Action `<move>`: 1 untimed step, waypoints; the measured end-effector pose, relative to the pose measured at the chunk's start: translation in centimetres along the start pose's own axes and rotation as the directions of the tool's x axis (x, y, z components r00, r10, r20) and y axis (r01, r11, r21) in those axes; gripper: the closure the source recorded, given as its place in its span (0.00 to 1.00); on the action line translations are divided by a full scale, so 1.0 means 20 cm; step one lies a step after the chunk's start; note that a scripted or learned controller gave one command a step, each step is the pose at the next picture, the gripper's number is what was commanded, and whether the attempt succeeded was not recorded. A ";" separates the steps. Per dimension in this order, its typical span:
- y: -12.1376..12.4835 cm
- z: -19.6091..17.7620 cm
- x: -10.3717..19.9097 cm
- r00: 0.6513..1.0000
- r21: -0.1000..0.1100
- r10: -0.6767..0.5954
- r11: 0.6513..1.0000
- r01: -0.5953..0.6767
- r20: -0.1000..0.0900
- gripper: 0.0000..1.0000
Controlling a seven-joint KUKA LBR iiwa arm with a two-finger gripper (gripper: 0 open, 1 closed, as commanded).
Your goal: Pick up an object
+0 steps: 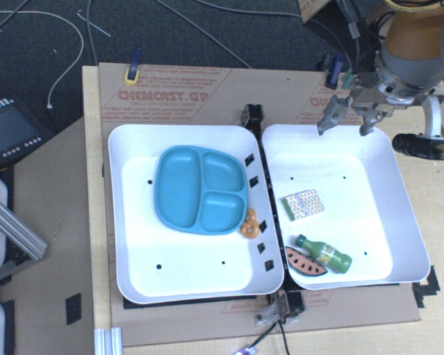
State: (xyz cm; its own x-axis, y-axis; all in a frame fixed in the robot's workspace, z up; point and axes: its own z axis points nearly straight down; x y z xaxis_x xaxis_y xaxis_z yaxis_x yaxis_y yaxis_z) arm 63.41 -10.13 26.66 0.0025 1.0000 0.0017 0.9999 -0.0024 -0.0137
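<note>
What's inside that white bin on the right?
The right bin holds a small patterned packet, a green bottle and a watermelon slice. The bottle overlaps the slice, hiding part of it.

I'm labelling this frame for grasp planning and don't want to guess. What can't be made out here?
- Arm: cut off by the camera view's top and right edges above the orange band.
- Small orange item beside the blue divided plate: too small to identify.
- Patterned packet: print too small to read.
- Watermelon slice toy: whether it touches the green bottle is unclear.
- End effector: open, holding nothing.
</note>
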 end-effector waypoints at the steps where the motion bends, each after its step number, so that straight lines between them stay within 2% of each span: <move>1: 0.01 -0.04 0.00 1.000 -0.013 -0.002 1.000 0.002 0.002 0.00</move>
State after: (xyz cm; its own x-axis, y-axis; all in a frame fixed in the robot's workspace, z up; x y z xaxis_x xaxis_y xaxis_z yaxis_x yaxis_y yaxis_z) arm 63.60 -10.11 27.41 0.0000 1.0000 0.0003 1.0000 0.0000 -0.0009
